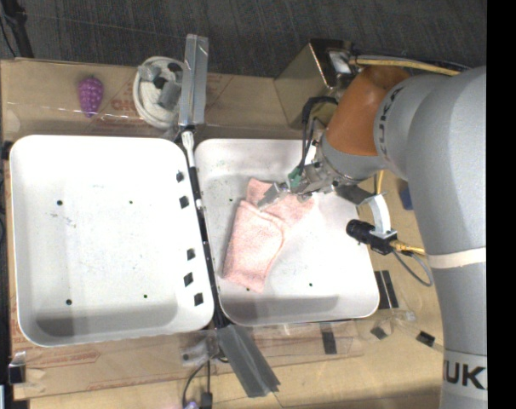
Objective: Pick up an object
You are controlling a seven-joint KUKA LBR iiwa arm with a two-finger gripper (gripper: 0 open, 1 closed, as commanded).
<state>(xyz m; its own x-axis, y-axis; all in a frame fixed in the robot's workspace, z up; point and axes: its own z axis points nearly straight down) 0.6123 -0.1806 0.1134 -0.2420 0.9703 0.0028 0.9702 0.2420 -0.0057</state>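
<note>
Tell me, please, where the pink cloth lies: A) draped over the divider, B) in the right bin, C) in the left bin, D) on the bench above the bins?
B: the pink cloth lies on the floor of the right bin, beneath the hand.

Just below-left of the end effector, the pink cloth looks soft, nubbly terry, matt. The right bin beneath it is smooth white plastic, faintly glossy. The surface looks like matt brown cardboard.

Cloth in right bin; left bin beside it.
</note>
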